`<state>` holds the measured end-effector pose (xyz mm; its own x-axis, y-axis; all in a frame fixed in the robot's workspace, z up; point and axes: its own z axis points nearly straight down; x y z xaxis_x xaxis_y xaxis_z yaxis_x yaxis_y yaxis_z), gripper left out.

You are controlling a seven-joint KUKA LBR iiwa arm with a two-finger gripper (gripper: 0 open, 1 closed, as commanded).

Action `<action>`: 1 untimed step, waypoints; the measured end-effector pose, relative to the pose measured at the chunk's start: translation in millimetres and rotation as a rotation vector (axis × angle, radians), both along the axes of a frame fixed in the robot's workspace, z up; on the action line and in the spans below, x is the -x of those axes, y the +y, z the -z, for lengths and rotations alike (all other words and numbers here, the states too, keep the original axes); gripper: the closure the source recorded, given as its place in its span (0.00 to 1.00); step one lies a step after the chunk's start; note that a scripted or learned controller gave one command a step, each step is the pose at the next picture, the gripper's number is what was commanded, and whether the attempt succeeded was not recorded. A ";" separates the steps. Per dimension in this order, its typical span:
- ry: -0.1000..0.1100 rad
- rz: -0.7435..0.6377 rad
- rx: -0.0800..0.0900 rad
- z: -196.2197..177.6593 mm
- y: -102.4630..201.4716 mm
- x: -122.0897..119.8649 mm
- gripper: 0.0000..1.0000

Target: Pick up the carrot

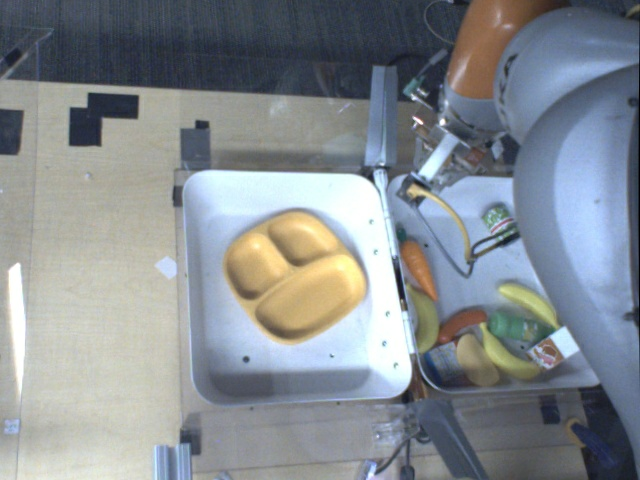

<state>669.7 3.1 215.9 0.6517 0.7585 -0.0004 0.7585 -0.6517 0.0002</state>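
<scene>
The big grey arm (580,168) fills the 3 o'clock side and bends over the right bin (455,268). The left bin (215,368) holds a yellow plate (293,274) with three dips. The gripper (412,190) hangs near the right bin's 11 o'clock corner; I cannot tell how it is set. The carrot (418,268) lies at the right bin's 9 o'clock wall, below the gripper, apart from it. Bananas (512,358) sit toward 5 o'clock.
</scene>
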 end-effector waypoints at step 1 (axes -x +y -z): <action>-0.002 -0.378 0.000 32.4 -25.8 14.1 1.00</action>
